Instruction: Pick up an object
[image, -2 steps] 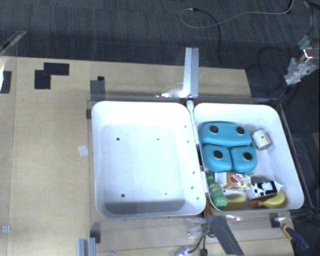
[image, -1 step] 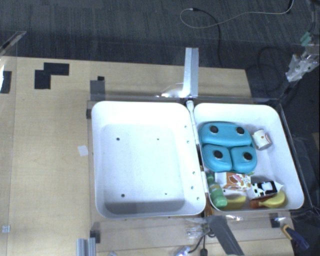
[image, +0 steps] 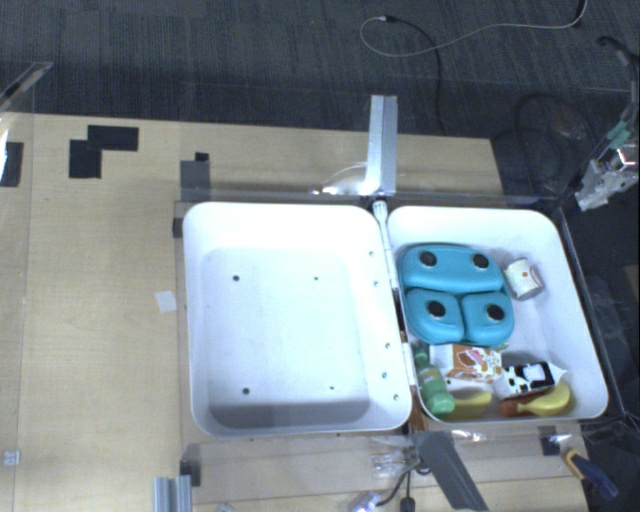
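Gripper state cannot be told, so places are given bin-relative. All objects are held in the right bin (image: 560, 235). A teal lumpy piece (image: 455, 295) is seated against the divider, with a small white can (image: 522, 279) just beside it. Along the near wall are packed a green bottle (image: 433, 390), a printed packet (image: 472, 362), a black-and-white toy (image: 528, 377) and a yellow banana (image: 552, 402). The left bin (image: 200, 320) is set alongside.
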